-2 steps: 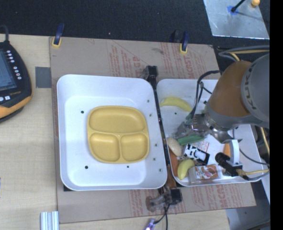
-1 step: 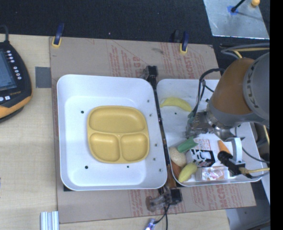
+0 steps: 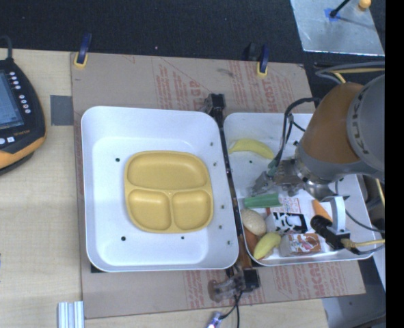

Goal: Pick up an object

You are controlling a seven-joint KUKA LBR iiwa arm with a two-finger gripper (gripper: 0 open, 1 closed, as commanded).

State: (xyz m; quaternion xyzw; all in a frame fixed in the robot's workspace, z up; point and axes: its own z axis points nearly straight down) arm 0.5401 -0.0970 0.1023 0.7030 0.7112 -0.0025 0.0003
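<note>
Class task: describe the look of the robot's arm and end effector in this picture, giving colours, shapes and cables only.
The arm is bulky and rounded, grey with a broad orange band above the wrist. Thin dark cables loop beside it. The end effector is a small cluster of grey metal parts, too cluttered to make out its fingers.

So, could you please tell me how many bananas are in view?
2: one banana at the far end of the right bin, one at its near edge. The arm may hide others.
</note>
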